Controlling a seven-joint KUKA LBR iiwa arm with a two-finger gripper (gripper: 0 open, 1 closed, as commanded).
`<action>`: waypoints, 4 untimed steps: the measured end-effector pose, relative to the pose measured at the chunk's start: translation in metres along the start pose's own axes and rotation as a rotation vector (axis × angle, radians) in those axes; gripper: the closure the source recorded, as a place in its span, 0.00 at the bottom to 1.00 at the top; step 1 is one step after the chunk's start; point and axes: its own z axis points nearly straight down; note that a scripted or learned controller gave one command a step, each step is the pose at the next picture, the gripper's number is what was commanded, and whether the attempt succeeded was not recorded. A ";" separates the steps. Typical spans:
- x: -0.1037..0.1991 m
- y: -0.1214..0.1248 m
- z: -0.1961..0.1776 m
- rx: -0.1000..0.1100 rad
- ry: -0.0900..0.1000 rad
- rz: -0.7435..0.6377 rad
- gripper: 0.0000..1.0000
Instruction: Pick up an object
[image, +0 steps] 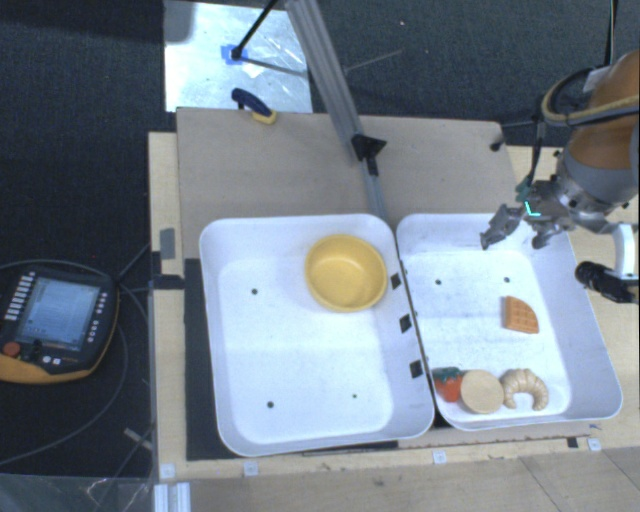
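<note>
My gripper (519, 236) hangs over the far edge of the right bin (455, 290), its two fingers spread open with nothing between them. Well below it in that bin lies an orange waffle piece (519, 315). At the bin's near edge sit a croissant (527, 387), a round tan biscuit (481, 391) and a small red tomato-like piece (449, 384), all close together. A yellow bowl (346, 271) rests at the far right of the left bin (260, 350).
A grey pole (335, 80) slants across the bench behind the bins. A pendant controller (52, 322) lies on the floor at the left. A blue and yellow clamp (252, 104) sits at the bench's far edge.
</note>
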 end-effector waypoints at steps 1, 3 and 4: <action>0.000 0.000 0.000 0.000 0.000 0.000 0.00; 0.010 0.003 0.115 0.005 0.001 0.000 0.00; 0.010 0.004 0.118 0.000 0.000 0.000 0.00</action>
